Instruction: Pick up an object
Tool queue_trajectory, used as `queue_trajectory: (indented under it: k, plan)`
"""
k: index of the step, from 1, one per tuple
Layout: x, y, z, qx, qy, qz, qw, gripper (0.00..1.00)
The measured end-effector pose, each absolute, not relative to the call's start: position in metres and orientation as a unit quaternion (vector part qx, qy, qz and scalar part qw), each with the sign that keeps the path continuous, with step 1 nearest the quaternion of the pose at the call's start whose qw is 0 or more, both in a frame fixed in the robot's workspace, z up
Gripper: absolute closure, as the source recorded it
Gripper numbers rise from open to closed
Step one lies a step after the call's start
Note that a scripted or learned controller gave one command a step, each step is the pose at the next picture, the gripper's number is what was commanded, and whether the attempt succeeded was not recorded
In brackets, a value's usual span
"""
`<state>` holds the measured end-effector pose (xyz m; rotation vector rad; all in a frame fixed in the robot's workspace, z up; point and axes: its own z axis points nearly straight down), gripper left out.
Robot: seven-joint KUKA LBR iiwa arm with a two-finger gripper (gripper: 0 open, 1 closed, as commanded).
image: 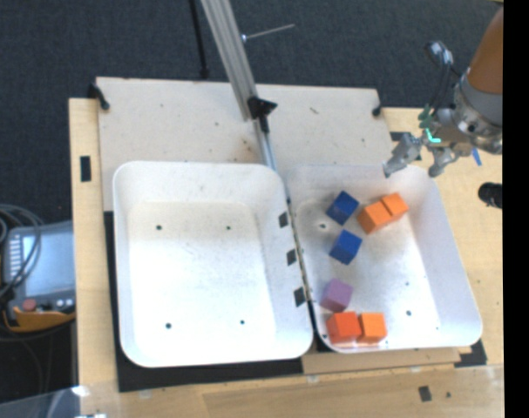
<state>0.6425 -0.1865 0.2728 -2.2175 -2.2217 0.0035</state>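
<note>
A grey-and-orange robot arm reaches in from the right and holds its claw (414, 159) above the far right corner of the right bin (451, 277), with nothing between its two fingers, which stand apart and open. The left bin (133, 190) sits alongside on the desk (85, 233), well away from the claw across the divide.

The blocks all lie toward the near side and to the left of the claw. Closest is an orange block (383, 212), just below and slightly left of the claw in the picture, its long side running roughly left to right with a slight tilt. A blue cube (342, 207) sits just beside that block's left end, and a second blue cube (345, 246) lies a little nearer the camera. Farther off, by the bin's near wall, a purple cube (336, 294) rests above an orange pair of blocks (356, 326) set side by side.

The orange block looks the likeliest target: the claw would need only a short move toward the camera and down, with the fingers closing across the block's short side. Its neighbour, the blue cube, may crowd one finger.
</note>
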Motion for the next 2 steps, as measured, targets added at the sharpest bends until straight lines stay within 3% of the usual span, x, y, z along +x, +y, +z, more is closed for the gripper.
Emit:
queue_trajectory:
  k: [1,2]
  plan:
    - [0.643,-0.187,0.276,-0.706,-0.709,0.0009,-0.001,0.00]
    - [0.640,-0.186,0.233,-0.707,-0.707,0.0018,0.001,0.00]
